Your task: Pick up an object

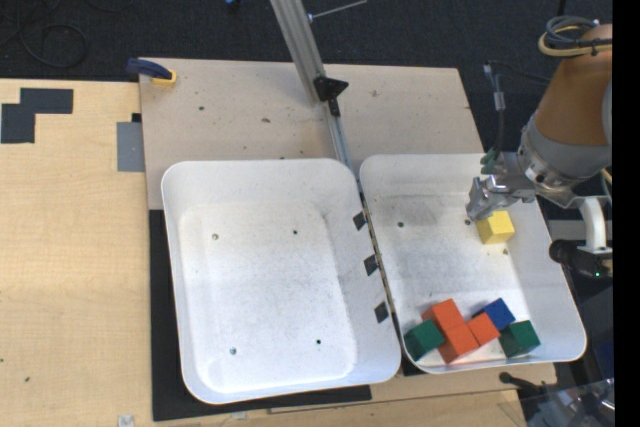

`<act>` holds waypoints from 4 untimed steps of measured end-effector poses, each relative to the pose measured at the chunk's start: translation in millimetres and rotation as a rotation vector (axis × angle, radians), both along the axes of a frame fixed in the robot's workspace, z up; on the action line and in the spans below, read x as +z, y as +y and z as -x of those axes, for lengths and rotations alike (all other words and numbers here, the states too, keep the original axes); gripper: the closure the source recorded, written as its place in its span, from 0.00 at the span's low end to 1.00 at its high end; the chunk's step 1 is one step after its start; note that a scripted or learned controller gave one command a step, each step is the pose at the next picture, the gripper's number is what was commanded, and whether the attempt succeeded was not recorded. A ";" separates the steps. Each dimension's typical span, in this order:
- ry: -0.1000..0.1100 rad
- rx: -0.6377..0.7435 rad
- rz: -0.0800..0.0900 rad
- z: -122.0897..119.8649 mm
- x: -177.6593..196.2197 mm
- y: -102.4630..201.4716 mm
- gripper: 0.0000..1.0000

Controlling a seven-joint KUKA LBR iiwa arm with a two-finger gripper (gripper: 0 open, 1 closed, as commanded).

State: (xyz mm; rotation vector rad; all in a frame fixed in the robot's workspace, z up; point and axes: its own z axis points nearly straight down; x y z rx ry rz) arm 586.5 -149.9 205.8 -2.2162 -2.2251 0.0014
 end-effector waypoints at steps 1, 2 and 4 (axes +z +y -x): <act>0.002 0.000 -0.003 2.7 8.9 44.0 1.00; 0.003 0.001 -0.004 1.3 14.6 104.0 1.00; 0.004 0.001 -0.003 16.6 12.7 220.6 1.00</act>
